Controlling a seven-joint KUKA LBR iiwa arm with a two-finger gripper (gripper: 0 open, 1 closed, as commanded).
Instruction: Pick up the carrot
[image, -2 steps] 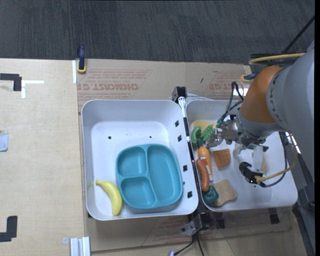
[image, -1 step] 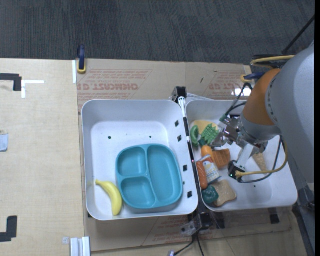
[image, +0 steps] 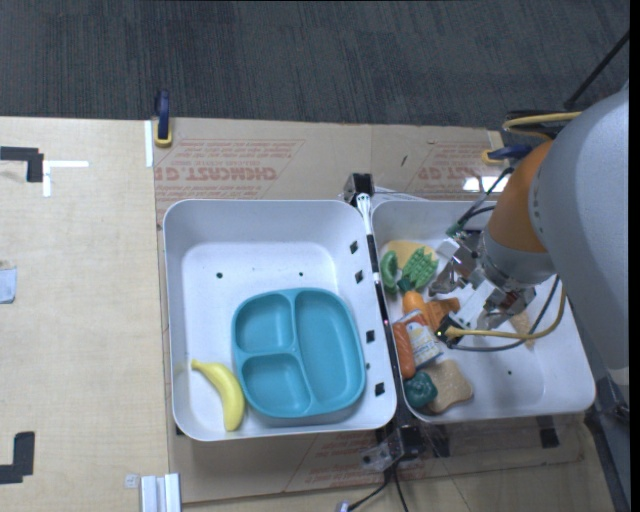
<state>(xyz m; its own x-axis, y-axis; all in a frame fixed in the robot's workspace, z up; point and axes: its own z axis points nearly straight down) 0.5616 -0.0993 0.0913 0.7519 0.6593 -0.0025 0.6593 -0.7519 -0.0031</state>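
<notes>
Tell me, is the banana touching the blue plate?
Touching, it seems. In the camera view the banana lies in the left bin with its curved side against the blue plate's lower left edge, no white gap between them.

Left bin (image: 180, 300): tray (image: 298, 352) at centre, banana (image: 225, 392) just left of it. Right bin (image: 560, 385): gripper (image: 452, 290) above the left wall; carrot (image: 421, 308) touching it on its left, bottle (image: 418, 342) just nearer the camera.

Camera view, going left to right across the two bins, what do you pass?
Banana → blue divided plate → carrot → end effector.
</notes>
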